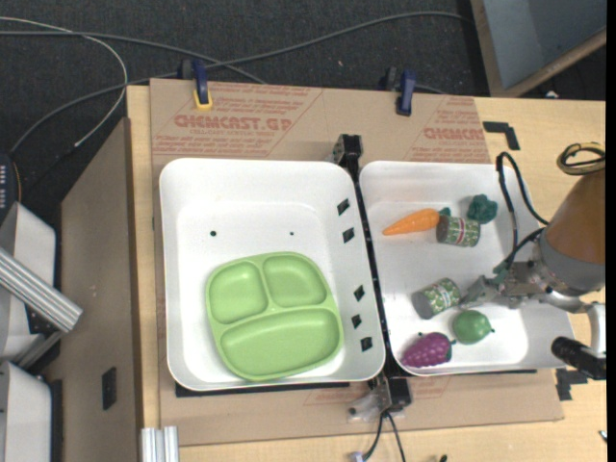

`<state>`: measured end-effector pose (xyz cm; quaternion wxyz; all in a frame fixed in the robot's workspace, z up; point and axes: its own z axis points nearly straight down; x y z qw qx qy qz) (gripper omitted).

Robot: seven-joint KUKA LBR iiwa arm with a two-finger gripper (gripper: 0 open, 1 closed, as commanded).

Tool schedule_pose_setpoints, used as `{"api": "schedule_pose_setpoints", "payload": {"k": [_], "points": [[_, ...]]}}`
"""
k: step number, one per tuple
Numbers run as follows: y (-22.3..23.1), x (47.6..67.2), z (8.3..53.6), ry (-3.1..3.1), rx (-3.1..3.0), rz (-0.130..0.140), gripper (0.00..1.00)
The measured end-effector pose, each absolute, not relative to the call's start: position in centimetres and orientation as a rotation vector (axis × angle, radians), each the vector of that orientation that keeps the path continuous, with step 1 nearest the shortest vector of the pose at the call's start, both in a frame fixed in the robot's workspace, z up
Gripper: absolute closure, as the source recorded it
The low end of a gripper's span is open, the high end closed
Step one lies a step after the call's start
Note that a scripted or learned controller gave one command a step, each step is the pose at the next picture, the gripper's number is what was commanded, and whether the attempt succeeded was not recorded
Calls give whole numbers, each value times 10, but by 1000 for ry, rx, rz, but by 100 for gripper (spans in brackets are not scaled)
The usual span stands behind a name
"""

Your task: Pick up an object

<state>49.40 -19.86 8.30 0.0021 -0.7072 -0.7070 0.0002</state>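
The right bin [500, 186] holds several toy items. An orange carrot [412, 222] lies near the back, with a small can [458, 230] and a dark green leafy piece [481, 207] beside it. Nearer the front are a second can [438, 296] on its side, a green apple [472, 327] and purple grapes [427, 350]. My gripper [478, 292] reaches in from the right, low over the bin. Its tip is just right of the second can and just above the green apple. Nothing is visibly held.
The left bin [192, 200] carries a light green divided plate [274, 313]. Black clips line the ridge between the bins [358, 258]. Cables [510, 200] trail by the arm at the right, and the bench edge runs around both bins.
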Motion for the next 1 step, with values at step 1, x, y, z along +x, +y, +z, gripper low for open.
{"api": "schedule_pose_setpoints", "payload": {"k": [1], "points": [[-199, 495, 96, -2220, -2222, -3, 100]]}}
